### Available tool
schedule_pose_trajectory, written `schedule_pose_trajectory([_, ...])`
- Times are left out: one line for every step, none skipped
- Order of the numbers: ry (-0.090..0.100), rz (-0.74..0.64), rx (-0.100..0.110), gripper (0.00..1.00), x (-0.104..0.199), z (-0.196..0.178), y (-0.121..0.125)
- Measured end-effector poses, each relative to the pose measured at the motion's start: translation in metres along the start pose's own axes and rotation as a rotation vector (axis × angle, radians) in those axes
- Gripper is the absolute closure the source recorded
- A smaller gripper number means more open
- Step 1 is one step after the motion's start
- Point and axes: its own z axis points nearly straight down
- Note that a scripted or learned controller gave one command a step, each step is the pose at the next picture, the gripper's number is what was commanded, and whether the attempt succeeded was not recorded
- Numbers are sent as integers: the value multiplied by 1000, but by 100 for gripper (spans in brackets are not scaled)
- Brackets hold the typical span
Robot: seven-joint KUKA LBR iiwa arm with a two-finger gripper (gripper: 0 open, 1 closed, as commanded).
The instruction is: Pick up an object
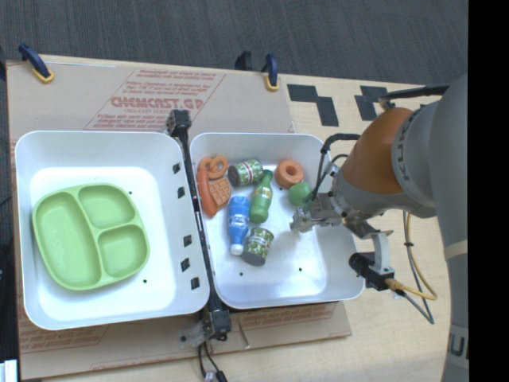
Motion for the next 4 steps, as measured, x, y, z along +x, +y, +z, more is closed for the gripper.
schedule_pose_trajectory([0,-1,0,0,0,0,0])
schedule_pose_trajectory([3,3,0,0,66,11,69])
schedule_pose_trajectory([3,1,4,100,66,1,68])
schedule_pose_trajectory([1,8,-5,100,39,-106,41])
